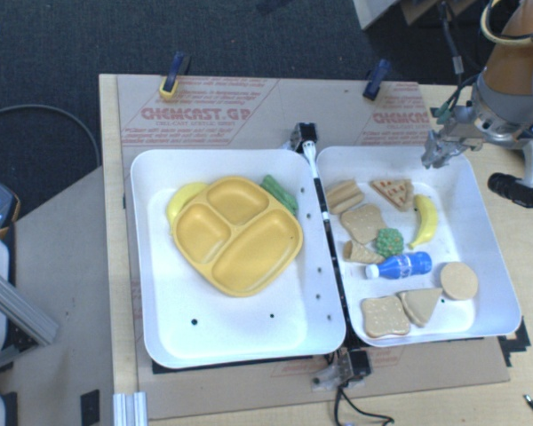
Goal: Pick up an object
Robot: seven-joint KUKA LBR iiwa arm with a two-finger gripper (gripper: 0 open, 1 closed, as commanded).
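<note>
Curved yellow banana beside triangular waffle

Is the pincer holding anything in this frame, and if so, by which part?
Nothing is held. The pincer hangs above the back edge of the right bin, with no object between its fingers; the banana and other items lie in the bin.

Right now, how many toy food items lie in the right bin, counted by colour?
Tan, bread-like pieces: 7
Yellow, banana: 1
Green, broccoli: 1
Blue, bottle: 1
Total: 10
</note>
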